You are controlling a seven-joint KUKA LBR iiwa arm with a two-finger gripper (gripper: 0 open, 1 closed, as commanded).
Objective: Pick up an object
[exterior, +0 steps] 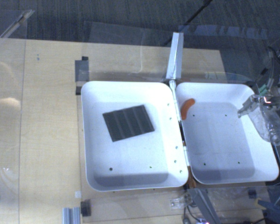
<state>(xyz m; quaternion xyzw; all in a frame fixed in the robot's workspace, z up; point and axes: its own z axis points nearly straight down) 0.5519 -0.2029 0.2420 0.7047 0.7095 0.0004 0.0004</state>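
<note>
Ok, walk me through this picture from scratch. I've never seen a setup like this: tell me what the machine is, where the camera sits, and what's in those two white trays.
The camera is fixed above a wooden bench and looks down at a slant. On the bench sit two shallow white bins side by side. The left bin holds one thing: a flat, dark grey ribbed rectangle, lying slightly turned. The right bin has a small orange object near its upper left corner, close to the wall between the bins.

The machine is a robot arm that reaches in from the right. Its working end, the gripper, shows as a blurred, see-through shape over the right bin's upper right edge. It is too blurred to tell what state it is in, and nothing can be seen held in it. Both objects lie in their bins, well apart from it.
</note>
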